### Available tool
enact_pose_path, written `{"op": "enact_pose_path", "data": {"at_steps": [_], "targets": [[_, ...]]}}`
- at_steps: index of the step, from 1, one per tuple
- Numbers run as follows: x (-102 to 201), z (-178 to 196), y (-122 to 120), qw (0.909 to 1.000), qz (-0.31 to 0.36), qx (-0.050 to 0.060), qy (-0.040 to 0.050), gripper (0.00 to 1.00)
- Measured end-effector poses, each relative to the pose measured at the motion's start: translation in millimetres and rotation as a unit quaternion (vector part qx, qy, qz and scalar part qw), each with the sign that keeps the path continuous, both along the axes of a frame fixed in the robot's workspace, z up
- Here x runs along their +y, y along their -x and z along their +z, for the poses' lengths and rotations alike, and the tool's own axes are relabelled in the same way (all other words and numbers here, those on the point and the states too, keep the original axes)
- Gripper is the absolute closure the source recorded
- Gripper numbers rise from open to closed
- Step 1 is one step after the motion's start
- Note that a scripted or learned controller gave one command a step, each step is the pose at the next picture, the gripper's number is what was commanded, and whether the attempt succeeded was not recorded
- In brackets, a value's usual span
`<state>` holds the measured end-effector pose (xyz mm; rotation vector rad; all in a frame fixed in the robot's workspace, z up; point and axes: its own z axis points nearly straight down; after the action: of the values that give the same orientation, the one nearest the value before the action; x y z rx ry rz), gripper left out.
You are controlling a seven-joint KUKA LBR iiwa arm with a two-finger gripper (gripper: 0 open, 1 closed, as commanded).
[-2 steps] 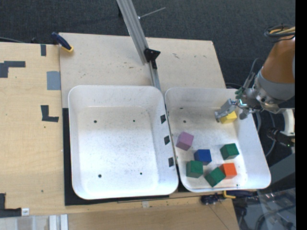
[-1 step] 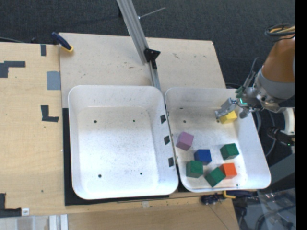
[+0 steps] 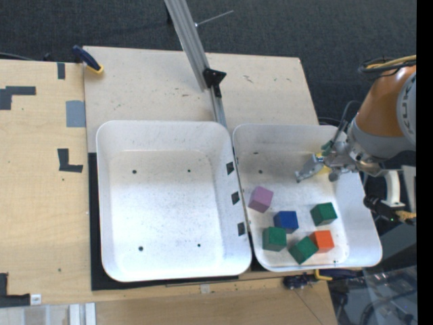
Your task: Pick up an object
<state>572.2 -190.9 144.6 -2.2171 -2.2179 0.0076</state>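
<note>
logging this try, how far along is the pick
Done: nothing lifted. The purple block, blue block, three green blocks and the orange block all lie in the right bin. In hand: the gripper sits above that bin's upper part, apart from the blocks. Left: descend, grasp, lift.

My arm (image 3: 389, 114) was grey with an orange band. Both bins, the left (image 3: 108, 181) and the right (image 3: 270, 141), were white, flecked with small dark specks. In the right bin lay a lilac block (image 3: 260, 199), a blue block (image 3: 286, 220), an orange block (image 3: 323, 240), and three green blocks (image 3: 323, 213) (image 3: 274, 238) (image 3: 302, 249). The bench (image 3: 149, 87) was pale wood.
</note>
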Motion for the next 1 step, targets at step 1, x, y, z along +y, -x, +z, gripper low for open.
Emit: {"op": "enact_pose_path", "data": {"at_steps": [1], "targets": [[1.1, -54.4, 1.6, 1.0, 0.0, 0.0, -0.0002, 0.0]]}}
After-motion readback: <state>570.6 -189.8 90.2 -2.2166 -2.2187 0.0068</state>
